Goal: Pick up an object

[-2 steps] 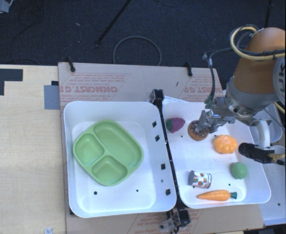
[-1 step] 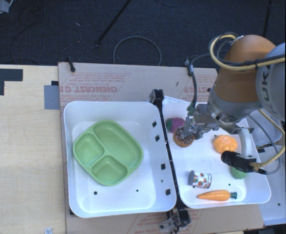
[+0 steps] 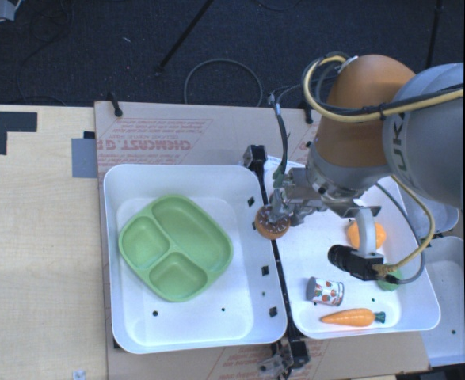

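Gripper (image 3: 277,212) is down at the seam betw. the two bins, tip right over a brown round thing (image 3: 272,228), which is small and disc-like w/ a darker middle. Can't tell from this angle whether the gripper is spread or pressed together, nor whether it has the brown round thing pinched; the two touch or nearly so in view. Brown round thing sits at the far left edge of the right bin (image 3: 410,311), against the divider, abt halfway along it.

Arm (image 3: 363,109) comes in from the right, orange band large in the upper right, grey housing beyond it, wrist over the upper part of the right bin.

Right bin contents:
- orange fruit (image 3: 352,233), right of centre, partly hidden
- small white cup (image 3: 325,291) w/ red pattern, looks to be lying on its side, lower down in the bin
- carrot (image 3: 348,317) (orange body, green stub pointing right) just below the cup, near the front wall and running along it
- small green bit (image 3: 389,284) to the right of the cup, mostly hidden, can't ID

Left bin (image 3: 216,323): one green plate (image 3: 175,248) w/ three compartments, lying flat, turned at a slant, left of centre. Well apart from the gripper.

Both bins rest on a cardboard sheet (image 3: 153,137) w/ red print, itself on a pale wood tabletop (image 3: 34,252)
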Robot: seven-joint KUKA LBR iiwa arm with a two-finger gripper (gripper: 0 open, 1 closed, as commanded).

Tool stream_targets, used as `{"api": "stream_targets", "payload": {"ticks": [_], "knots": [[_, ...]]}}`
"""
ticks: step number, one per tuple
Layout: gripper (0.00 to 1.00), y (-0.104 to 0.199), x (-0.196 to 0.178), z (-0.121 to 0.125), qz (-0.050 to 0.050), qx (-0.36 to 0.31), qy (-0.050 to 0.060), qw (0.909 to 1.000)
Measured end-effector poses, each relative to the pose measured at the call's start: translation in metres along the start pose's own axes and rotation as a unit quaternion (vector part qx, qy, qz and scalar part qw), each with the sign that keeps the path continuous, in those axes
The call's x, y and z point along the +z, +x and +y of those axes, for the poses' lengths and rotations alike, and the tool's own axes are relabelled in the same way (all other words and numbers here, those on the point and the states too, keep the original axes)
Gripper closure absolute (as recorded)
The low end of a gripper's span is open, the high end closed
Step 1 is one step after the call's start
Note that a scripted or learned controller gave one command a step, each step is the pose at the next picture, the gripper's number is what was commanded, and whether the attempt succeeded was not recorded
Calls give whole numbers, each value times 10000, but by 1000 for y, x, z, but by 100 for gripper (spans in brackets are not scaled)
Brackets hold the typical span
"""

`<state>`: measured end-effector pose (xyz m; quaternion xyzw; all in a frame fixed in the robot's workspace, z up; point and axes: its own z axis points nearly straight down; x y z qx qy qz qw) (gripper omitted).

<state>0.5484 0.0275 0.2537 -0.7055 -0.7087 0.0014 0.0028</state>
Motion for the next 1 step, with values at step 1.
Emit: {"api": "stream_targets", "payload": {"ticks": [1], "knots": [[100,47,16,-14,-6,4,10,10000]]}}
